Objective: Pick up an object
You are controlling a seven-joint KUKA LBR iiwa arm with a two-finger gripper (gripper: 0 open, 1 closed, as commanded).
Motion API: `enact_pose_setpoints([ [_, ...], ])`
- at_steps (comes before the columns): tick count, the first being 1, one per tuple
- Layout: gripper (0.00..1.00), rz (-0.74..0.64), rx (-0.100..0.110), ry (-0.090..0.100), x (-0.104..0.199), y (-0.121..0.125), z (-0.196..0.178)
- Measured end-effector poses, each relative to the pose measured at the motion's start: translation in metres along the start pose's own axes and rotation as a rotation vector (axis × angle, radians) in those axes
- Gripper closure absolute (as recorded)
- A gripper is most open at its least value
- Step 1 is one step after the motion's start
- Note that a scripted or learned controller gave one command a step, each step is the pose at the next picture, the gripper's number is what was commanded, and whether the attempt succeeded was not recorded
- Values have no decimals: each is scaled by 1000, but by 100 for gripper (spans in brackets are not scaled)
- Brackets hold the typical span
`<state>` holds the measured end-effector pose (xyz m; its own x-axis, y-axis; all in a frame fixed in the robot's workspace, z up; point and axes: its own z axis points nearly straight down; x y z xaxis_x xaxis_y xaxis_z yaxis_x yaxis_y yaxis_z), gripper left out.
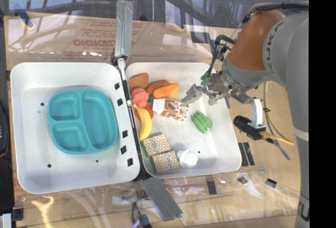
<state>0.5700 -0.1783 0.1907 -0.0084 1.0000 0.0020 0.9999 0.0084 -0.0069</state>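
The right bin [223,143] holds several toy foods. Among them are a brown roll [139,81], an orange carrot [165,90], a pink piece [139,96] and a yellow banana [145,124]. There are also a brown-and-white carton [174,110], a green pea pod [201,122], two patterned green boxes [156,144] [165,161] and a white lump [188,158]. My gripper [198,93] hangs low over the bin's upper right part. It is just right of the carton and above the pea pod, and nothing shows in its grasp.
The left bin [26,169] holds a teal divided plate [83,119]. A grey bar [124,32] runs up from the seam between the two bins. The arm's orange band [252,43] and grey wrist overhang the right bin's right rim, with cables [273,137] beside it.
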Motion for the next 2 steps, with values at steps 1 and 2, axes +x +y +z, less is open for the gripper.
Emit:
enact_pose_setpoints([
  [1, 0, 85, -10, -2, 14, 33, 72],
  [2, 0, 85, -28, -6, 30, 81, 87],
])
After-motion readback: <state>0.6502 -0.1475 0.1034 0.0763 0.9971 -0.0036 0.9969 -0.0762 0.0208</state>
